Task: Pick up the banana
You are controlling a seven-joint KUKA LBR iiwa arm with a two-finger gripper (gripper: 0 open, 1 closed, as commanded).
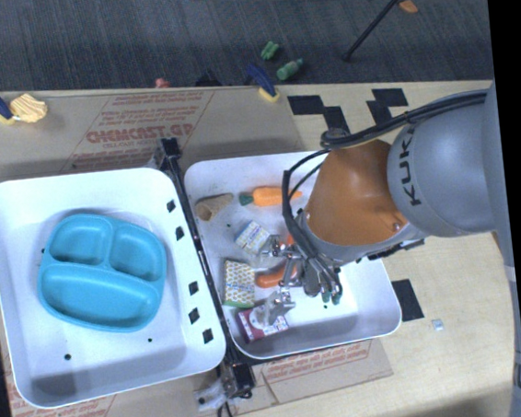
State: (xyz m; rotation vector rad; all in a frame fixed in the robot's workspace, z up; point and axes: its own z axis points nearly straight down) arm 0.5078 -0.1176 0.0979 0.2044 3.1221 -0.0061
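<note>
Both bins (pixel 36 365) look like smooth, slightly glossy white plastic; the blue tray (pixel 102 271) is glossy plastic too. The bench top (pixel 140 123) seems matt printed cardboard. The arm (pixel 442 175) shines like painted metal.

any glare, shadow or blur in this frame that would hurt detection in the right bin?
Camera view: even lighting, soft overall focus. Arm covers and shades much of the right bin; gripper area is cluttered and blurry, small items hard to tell apart. Blue tray in left bin reads clearly; faint sheen only.

arm (pixel 446 169): grey rounded casing, black KUKA lettering
band (pixel 352 198): broad, orange
cables (pixel 364 132): black, looping along the wrist
</note>
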